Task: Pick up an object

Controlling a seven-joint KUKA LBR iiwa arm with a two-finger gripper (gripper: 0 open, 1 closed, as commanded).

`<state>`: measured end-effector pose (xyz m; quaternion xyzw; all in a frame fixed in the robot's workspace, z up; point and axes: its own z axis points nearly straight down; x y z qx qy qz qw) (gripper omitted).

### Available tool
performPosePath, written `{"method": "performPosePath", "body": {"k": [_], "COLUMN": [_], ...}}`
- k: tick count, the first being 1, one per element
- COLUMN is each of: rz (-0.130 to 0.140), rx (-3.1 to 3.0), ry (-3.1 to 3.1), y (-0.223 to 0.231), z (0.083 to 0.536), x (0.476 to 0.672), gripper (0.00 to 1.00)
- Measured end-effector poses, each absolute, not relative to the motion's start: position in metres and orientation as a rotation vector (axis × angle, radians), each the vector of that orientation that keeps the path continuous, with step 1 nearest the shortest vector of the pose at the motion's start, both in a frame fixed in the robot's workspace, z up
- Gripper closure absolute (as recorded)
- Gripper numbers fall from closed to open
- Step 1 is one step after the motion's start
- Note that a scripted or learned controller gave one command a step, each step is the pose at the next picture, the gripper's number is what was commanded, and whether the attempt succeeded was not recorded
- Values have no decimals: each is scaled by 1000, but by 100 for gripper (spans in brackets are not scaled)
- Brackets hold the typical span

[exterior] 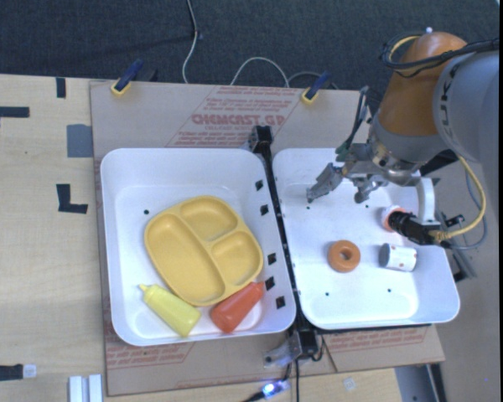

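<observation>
The gripper (pixel 345 184) is seen over the upper part of the right bin (pixel 314 304), its two dark fingers spread wide apart, one reaching toward the bin's left side and the other pointing down toward its middle. Nothing is held between them; only the bare white floor of the bin is visible in the gap. Whether the fingertips touch the floor or hang above it cannot be told from this slanted view.

Nearest to the gripper, below and slightly to its right, an orange ring (pixel 344 256) is found lying flat on the bin floor, well clear of both fingers. Just beside the ring, on its right, a small white cylinder (pixel 398 258) is seen lying on its side. A small red-orange piece (pixel 395 219) sits above the cylinder, close to the arm's cabling, and its nature cannot be made out.

Further out, in the left bin (pixel 117 170), a yellow divided plate (pixel 203 248) is placed at the middle, with a yellow bottle (pixel 170 308) and a red bottle (pixel 236 306) lying against its lower edge.

The task is judged to be at an early stage: no object has been grasped and none is lifted. What is left is the whole pick itself. The gripper must be brought over a chosen object, lowered around it, closed and raised. The ring is judged the nearest candidate.
</observation>
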<state>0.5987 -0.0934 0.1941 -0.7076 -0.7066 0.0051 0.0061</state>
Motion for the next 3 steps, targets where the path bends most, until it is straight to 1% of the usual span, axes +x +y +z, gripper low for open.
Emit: {"method": "performPosePath", "body": {"k": [1,3], "rz": [2,7], "rx": [-2218,-2219], "ry": [-2222,-2220], "y": [-93,-100], "z": [202,112], "x": [602,600], "gripper": [0,0]}}
